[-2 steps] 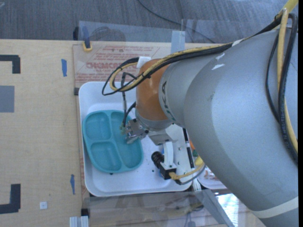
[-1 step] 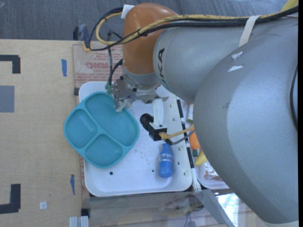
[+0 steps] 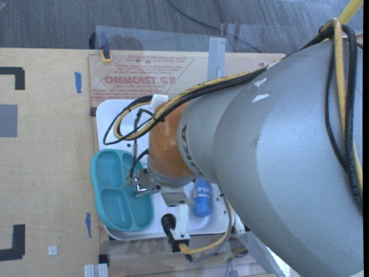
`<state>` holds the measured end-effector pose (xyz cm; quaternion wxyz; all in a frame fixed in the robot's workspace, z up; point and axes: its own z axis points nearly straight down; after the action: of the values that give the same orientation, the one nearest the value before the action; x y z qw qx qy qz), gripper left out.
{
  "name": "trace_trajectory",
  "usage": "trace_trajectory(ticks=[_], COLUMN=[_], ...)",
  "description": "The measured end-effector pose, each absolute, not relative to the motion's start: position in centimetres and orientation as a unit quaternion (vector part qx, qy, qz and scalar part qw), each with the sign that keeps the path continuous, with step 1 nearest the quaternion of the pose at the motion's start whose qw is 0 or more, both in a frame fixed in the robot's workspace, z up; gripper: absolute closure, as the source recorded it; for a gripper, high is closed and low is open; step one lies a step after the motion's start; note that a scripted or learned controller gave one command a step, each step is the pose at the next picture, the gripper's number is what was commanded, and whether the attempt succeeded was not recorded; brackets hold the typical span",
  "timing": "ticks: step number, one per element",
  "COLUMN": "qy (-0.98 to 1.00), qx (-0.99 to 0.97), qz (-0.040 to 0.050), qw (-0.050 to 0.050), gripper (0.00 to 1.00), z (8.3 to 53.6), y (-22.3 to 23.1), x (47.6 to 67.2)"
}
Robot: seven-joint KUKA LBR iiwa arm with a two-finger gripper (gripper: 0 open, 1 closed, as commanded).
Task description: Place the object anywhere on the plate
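Observation:
A teal divided plate [image 3: 118, 198] lies at the left side of a shallow white bin [image 3: 109, 111]. A small blue bottle-like object [image 3: 201, 198] lies in the bin to the right of the plate, near the bin's front. The grey arm with its orange band [image 3: 167, 149] reaches over the bin from the right and covers most of it. The gripper [image 3: 140, 184] hangs over the plate's right edge; its fingertips are hidden under the wrist.
Black and yellow cables [image 3: 130, 123] loop over the bin's back left. A clear sheet and a wooden board with red lettering [image 3: 144, 74] lie behind the bin. The tan bench [image 3: 46, 154] stretches to the left, with blue tape marks.

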<state>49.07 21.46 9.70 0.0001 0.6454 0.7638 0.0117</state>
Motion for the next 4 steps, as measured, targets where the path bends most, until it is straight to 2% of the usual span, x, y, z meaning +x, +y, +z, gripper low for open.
trace_trajectory(ticks=[1, 2, 3, 4], qy=[0.586, 0.72, 0.621, 0.578], qx=[0.81, 0.694, 0.784, 0.816], qz=[0.0086, -0.0012, 0.0114, 0.001], qw=[-0.001, 0.0, -0.006, -0.001], gripper=[1.0, 1.0, 1.0, 1.0], z=[10.9, 18.7, 9.3, 15.4], y=[22.9, 22.7, 22.9, 22.9], x=[48.2, 47.9, 48.2, 59.8])
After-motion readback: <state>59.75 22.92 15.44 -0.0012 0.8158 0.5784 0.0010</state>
